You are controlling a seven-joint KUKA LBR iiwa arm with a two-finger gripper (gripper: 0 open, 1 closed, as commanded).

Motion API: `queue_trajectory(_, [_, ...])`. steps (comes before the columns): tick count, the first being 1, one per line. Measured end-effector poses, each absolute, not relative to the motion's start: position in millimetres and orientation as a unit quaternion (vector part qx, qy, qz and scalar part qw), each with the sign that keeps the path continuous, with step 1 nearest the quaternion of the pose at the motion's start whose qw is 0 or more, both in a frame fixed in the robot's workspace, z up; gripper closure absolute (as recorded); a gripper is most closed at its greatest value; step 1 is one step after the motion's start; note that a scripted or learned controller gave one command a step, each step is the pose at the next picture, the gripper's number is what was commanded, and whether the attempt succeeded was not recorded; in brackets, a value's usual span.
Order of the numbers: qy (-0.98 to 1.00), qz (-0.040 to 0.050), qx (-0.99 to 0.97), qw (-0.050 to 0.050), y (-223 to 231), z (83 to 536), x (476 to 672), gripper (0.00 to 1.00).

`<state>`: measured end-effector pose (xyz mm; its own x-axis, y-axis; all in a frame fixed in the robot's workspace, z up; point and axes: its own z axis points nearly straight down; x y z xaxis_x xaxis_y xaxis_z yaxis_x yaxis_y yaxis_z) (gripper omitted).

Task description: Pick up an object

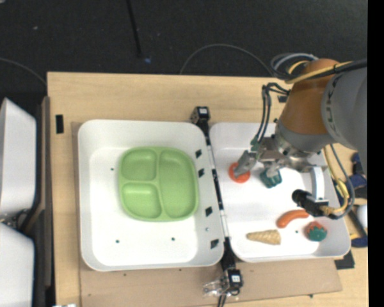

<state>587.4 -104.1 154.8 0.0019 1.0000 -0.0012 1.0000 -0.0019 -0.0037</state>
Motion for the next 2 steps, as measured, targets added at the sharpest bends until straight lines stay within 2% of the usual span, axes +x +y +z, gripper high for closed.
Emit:
queue_trajectory(1, [-0.706, 0.0015, -0.708, 0.000, -105.4, 102.2, 587.0, 0.00])
queue_trajectory(2, [-0.704, -0.0011, -0.710, -0.001, -105.8, 116.1, 588.7, 1.00])
